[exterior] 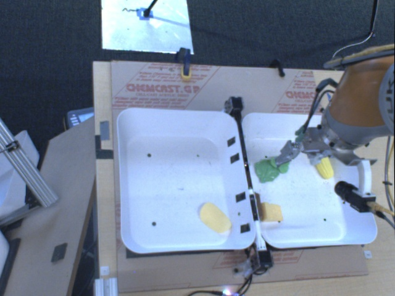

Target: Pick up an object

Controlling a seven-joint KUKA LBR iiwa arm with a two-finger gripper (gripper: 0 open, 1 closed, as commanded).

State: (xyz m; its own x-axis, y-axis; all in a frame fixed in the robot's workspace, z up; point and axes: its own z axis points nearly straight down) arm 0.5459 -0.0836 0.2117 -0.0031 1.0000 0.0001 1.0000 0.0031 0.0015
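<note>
A crumpled green object [267, 171] lies in the right bin [308, 227] near its left wall. My gripper [286, 156] reaches in from the right, and its tip sits at the green object's upper right edge, touching or just above it. A yellow corn-like piece [324, 166] rests just right of the gripper, partly under the wrist. A tan block [271, 213] sits by the right bin's front left corner. In the left bin [160, 134], a yellow oval object [215, 217] lies near the front right.
The grey arm with its orange band [364, 85] hangs over the right bin's far right side. A black cylindrical part [352, 195] juts over that bin's right edge. A black divider strip [244, 177] runs between the bins.
</note>
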